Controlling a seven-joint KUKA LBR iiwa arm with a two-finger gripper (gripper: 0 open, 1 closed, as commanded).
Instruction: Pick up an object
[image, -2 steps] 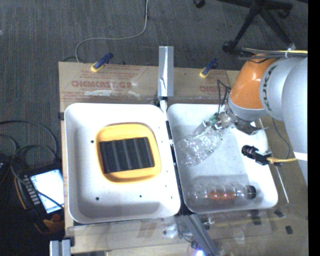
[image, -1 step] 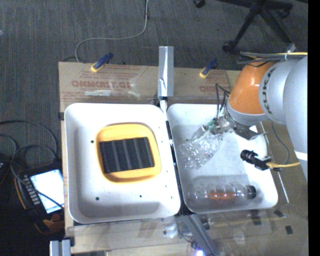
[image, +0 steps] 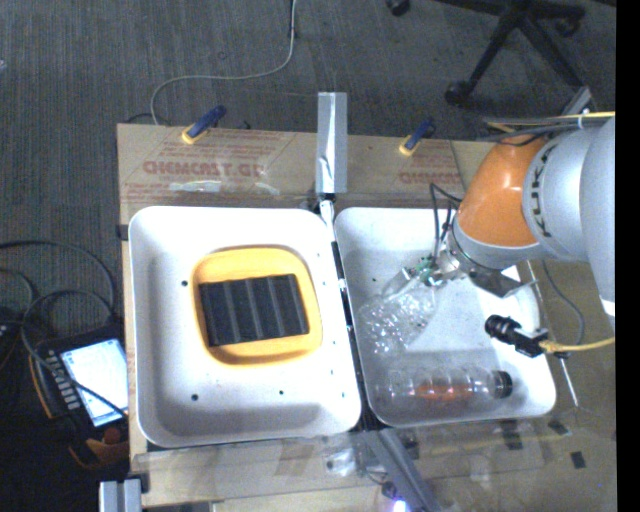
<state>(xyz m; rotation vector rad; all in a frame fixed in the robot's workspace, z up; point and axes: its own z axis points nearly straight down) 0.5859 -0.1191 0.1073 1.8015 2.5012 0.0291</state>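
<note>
Reading left to right: a tablet-like device with cables lies on the dark carpet off the bench's left edge. You have the left bin holding a yellow tray with a dark ribbed insert, flat and near centre. Behind both bins sits brown cardboard with two blue-and-yellow clamps. The right bin holds a crumpled clear plastic bottle mid-bin and a clear bottle with an orange label lying on its side along the near wall.

The gripper sits low at the crumpled bottle's upper end, under the orange band; you cannot tell the claw's state from here. My judgement: nothing is lifted yet, so grasp and lift remain. A chair base stands on the carpet beyond.
</note>
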